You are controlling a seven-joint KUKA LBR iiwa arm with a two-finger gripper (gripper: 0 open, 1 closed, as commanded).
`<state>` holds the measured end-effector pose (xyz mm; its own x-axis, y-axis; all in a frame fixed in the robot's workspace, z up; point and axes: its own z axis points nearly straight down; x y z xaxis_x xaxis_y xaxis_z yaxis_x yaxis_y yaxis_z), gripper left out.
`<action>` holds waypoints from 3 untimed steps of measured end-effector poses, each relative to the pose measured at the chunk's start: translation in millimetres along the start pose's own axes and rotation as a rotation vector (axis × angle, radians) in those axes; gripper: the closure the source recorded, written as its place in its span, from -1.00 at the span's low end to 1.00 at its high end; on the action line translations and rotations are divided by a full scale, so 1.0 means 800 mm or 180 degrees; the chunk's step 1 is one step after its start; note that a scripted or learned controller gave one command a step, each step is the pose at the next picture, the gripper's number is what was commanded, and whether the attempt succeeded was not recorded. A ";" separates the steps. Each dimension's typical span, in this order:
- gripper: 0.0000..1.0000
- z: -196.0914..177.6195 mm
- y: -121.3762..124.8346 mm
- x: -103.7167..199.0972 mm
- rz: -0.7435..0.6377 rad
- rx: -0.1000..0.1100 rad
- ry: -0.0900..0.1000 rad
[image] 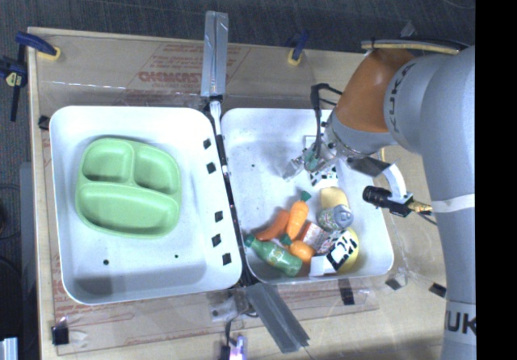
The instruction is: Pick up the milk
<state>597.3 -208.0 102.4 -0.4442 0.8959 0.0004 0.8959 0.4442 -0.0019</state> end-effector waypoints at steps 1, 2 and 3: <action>1.00 -0.042 0.064 -0.032 -0.0930 -0.0016 -0.0015; 1.00 -0.113 0.059 -0.029 -0.1069 -0.0009 -0.0011; -1.00 -0.112 0.059 -0.029 -0.1069 -0.0009 -0.0010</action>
<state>649.9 -208.2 192.3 -0.7146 0.6995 -0.0024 0.6996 0.7146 0.0005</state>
